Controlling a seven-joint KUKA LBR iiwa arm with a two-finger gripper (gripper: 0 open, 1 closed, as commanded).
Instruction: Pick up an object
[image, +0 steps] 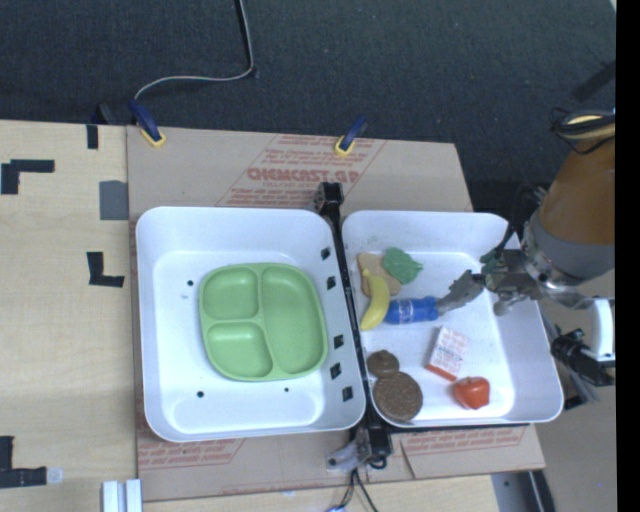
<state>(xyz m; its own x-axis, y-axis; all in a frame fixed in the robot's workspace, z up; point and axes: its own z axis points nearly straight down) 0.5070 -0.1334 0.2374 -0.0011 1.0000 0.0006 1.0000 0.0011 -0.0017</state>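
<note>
Well to the left of the pincer, I saw a green divided plate lying flat in the left white bin. That bin sat on a printed cardboard sheet over the wooden surface. Farther back and left, a yellow-and-blue clamp gripped the cardboard's edge, and a white cable trailed over dark carpet.

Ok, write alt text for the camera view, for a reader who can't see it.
A grey robot arm's hand reaches from the right into the right white bin, near a blue bottle, banana, green toy, cookies and a tomato. The left bin holds a green divided plate.
</note>
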